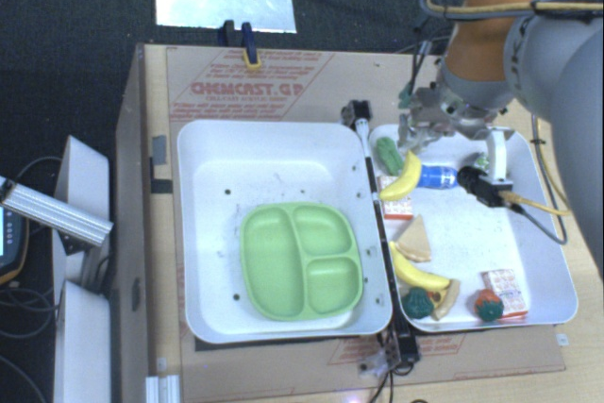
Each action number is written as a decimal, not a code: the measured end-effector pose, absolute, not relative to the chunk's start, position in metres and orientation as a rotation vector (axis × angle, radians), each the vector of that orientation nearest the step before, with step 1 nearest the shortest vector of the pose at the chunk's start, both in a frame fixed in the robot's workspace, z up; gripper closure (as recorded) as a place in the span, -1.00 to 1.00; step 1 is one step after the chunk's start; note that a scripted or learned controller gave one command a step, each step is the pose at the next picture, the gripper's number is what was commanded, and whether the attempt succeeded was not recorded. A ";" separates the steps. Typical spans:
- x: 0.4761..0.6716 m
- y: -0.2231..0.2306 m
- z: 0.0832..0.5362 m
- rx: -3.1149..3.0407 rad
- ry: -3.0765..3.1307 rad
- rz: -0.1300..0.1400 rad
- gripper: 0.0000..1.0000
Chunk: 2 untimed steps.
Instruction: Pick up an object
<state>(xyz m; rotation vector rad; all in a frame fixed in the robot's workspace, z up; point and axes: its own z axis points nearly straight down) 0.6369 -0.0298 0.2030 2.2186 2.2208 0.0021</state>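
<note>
Just below our hand (415,135), whose grip state we cannot tell, lie a curved yellow banana (404,179) and a blue plastic bottle (436,176).

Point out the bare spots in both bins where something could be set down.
Left bin: bare floor behind the green tray and along its left side. Right bin: a bare patch mid-right, between the bottle and the carton. Crowded along the divider, around both bananas.

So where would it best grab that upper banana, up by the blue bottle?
Probably across the middle of the upper banana, coming straight down. It lies flat and curved, narrowest across its width. The blue bottle touches its right side, so that side is tight.
</note>
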 end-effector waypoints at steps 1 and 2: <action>0.612 -0.068 0.213 2.218 2.222 0.001 1.00; 0.612 -0.068 0.213 2.218 2.222 0.001 -1.00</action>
